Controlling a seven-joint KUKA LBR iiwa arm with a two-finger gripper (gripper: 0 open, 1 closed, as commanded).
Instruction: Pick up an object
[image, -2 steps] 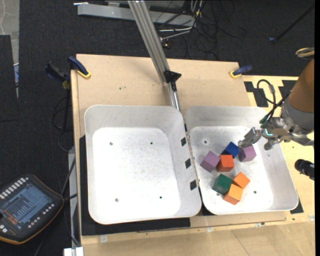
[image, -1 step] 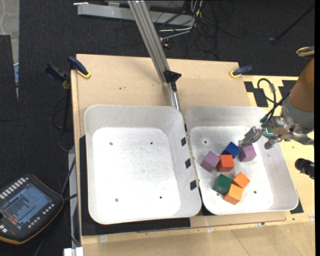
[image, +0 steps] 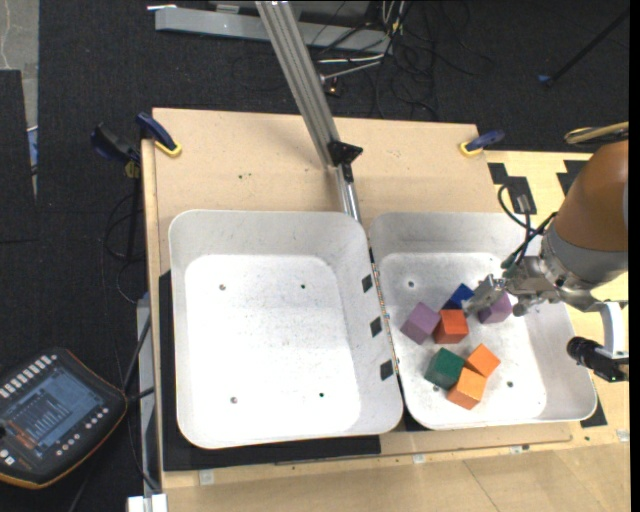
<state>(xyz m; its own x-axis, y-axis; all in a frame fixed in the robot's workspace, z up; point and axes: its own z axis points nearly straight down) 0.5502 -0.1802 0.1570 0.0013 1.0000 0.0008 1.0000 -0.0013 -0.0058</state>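
Jaws (image: 492, 303) grip a tilted purple block (image: 495, 311) without long axis.

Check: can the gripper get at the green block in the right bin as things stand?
Probably yes. The green block lies open from above, though an orange block touches its right side and could crowd the gripper, which is close by.

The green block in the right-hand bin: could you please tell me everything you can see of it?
The green block is a small dark green cube, matt, possibly painted wood. It lies in the right bin, near the bin's front, turned at an angle to the bin's walls. An orange block presses against its right side, and a redder orange block sits just behind it.
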